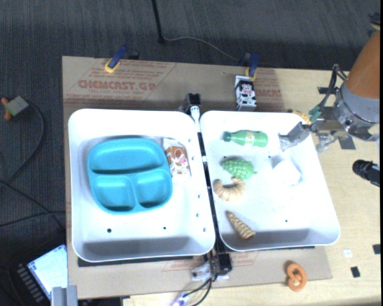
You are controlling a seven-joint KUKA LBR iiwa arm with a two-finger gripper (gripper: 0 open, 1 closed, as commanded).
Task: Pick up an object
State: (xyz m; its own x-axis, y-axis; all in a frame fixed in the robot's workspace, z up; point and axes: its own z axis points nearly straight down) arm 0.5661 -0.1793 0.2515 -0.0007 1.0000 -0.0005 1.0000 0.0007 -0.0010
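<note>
Right bin [319,196]: hand [306,132] over far rim, finger state unclear; right half bare.

Single fixed camera, mounted above the bench [345,190], looking down at a slant. Far bench edge lies toward 12 o'clock, near edge toward 6 o'clock. Dark carpeted floor [64,18] is visible beyond the bench at 12 and 9 o'clock, so the standoff is moderate, not close. Both white bins sit fully in frame: left bin [83,123] toward 9 o'clock of centre, right bin [319,228] toward 3 o'clock. The arm [367,75] enters from 2 o'clock, cropped by the frame edge. One view only, so nothing is shared between views.
</note>
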